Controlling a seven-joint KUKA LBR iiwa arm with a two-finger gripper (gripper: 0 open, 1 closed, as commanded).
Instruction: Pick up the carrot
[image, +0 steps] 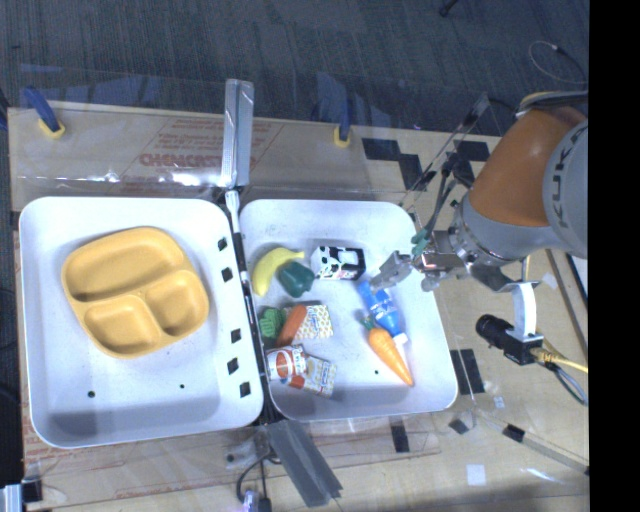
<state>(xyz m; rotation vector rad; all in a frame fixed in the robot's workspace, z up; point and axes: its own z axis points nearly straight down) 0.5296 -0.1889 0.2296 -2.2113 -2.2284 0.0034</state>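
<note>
Carrot (390, 355) lies lower right of the right bin (340, 212), tip toward the corner, touching a blue bottle (381, 308). Gripper (392, 271) hovers above the bottle; fingers look open, nothing between. Best drop lower-right, straddle the carrot mid-body, clear of the bottle.

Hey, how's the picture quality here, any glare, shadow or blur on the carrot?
Camera view: the carrot is evenly lit and fairly sharp, with no glare; soft shadows lie along the right bin walls; the gripper looks slightly soft; the plastic sheet behind the bins reflects faintly.
</note>
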